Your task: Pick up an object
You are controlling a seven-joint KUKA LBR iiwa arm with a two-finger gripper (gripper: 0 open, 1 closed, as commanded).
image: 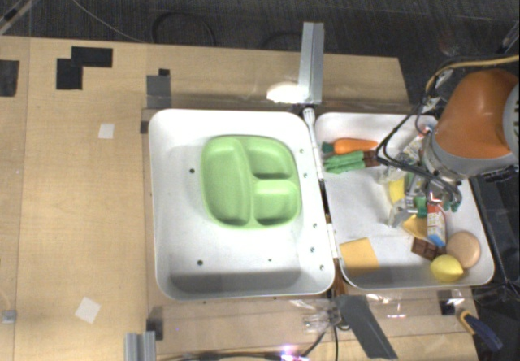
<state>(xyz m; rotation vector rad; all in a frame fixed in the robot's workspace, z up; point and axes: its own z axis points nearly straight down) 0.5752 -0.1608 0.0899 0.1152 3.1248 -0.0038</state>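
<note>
My gripper (416, 198) hangs low over the right side of the right bin (357, 213), below the orange wrist band (479, 111). Right under and beside it lie a yellow piece (396, 189), a yellow wedge (416, 227) and a small white and red box (436, 225). A brown block (424, 249), a yellow lemon (446, 267) and a tan egg-shaped object (463, 249) sit in the bin's near right corner. An orange carrot (355, 145) and a green vegetable (344, 162) lie at its far left. An orange square slice (360, 254) rests near the front wall.
The left bin (175, 189) holds a green divided plate (249, 180). A metal post (312, 63) stands behind the gap between the bins. Black cables (398, 140) loop from the wrist over the right bin.
</note>
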